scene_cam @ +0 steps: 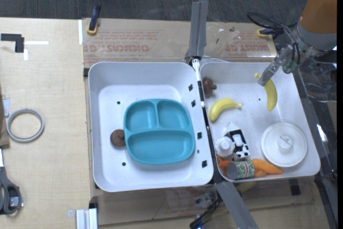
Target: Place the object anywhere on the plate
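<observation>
Banana [271,95] hangs from gripper [267,75] — right bin.

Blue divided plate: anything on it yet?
Empty. All three compartments of the blue divided plate show bare; the brown round object sits beside it, on the left bin floor.
</observation>
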Tool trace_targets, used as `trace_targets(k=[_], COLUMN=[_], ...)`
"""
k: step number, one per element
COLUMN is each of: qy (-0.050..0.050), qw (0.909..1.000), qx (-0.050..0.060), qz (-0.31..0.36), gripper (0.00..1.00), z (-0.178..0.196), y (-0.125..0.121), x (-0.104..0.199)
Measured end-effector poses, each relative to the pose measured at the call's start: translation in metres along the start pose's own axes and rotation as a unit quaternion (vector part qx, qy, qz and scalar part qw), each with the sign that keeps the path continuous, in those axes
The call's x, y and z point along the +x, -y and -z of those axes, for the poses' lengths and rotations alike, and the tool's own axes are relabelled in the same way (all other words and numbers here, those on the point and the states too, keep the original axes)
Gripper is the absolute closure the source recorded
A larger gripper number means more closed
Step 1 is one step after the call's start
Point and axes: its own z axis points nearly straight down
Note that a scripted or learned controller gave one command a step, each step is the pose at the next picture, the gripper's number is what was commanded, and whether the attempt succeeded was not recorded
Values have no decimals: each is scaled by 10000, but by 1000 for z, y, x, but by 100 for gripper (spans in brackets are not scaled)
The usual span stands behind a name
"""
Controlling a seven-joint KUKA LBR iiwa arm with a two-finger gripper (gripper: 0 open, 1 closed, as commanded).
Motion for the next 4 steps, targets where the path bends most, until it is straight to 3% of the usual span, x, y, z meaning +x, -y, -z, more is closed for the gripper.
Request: trace_targets(k=[1, 2, 3, 4], qy=[-10, 4, -6, -6], qw=[9960, 9495, 9459, 9460], qx=[-9, -20, -15, -15], qz=[893, 3136, 3245, 3241], gripper=[100, 100, 100, 0], z=[-52, -19, 64, 64], y=[-31, -80, -73, -73], x=[67, 127, 212, 212])
